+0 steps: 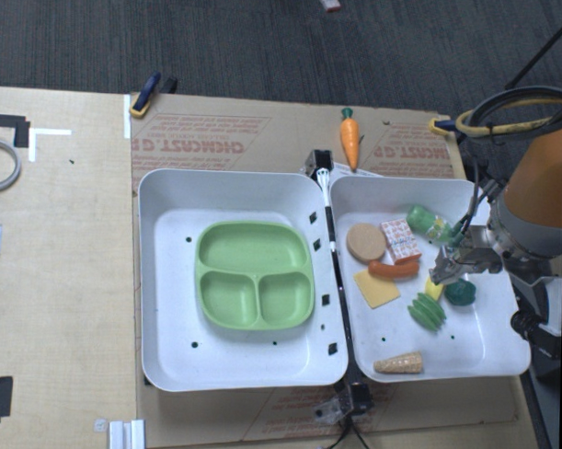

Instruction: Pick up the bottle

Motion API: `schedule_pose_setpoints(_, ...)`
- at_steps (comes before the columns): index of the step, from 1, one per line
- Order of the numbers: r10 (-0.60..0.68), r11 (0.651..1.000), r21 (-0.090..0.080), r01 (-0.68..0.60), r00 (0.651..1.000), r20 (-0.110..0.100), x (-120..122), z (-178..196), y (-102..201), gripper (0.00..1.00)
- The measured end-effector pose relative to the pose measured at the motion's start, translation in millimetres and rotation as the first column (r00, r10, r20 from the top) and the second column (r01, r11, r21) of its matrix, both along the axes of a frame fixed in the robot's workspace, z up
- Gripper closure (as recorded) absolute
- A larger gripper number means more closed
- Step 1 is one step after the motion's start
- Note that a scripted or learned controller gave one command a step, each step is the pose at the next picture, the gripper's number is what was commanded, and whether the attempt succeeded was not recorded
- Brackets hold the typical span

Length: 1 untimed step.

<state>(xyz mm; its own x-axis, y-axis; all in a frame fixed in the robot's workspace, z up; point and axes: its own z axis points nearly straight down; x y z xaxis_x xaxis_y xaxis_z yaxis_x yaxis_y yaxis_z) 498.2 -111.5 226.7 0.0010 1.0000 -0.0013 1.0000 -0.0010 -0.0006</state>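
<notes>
Two white bins (159,288), one green tray (255,275), one carrot (348,137), and perhaps nine small food toys (376,289) in the right bin.

The bench (58,285) bears cardboard (220,139), 2 white bins (160,261) and a toy carrot (348,137).

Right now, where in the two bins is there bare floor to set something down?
Left bin: a bare strip all around the green tray. Right bin: bare front floor between the cone and its right wall. Crowded: its middle, around the hand.
</notes>
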Motion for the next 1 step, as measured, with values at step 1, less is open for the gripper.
schedule_pose_setpoints(1,-0.049,0.999,0.000,0.049,0.999,0.001,-20.6,42.8,-30.6,1.00)
